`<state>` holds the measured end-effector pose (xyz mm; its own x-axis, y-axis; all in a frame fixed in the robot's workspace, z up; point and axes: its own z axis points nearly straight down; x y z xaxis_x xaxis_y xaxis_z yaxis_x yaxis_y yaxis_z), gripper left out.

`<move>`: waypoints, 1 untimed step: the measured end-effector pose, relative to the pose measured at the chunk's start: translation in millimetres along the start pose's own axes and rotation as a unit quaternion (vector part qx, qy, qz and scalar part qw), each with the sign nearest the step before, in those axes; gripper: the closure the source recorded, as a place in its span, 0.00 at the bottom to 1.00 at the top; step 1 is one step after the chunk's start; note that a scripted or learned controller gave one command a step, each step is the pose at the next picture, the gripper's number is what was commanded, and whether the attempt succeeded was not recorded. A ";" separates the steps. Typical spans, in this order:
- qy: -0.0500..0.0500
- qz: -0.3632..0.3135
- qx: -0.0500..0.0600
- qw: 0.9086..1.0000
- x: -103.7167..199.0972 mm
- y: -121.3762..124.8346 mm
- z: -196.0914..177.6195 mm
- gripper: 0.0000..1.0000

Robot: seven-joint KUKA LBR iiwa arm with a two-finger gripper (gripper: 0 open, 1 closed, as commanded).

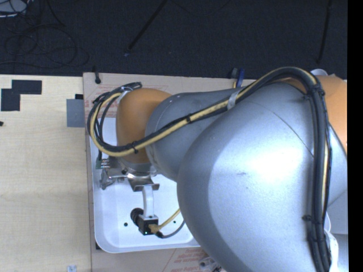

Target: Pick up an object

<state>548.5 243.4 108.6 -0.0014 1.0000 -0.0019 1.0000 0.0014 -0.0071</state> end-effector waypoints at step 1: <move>0.002 -0.001 -0.011 1.000 -0.1 99.7 -137.2 0.00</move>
<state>649.1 243.6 245.1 -0.0033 1.0000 0.0028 0.9999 0.0032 0.0150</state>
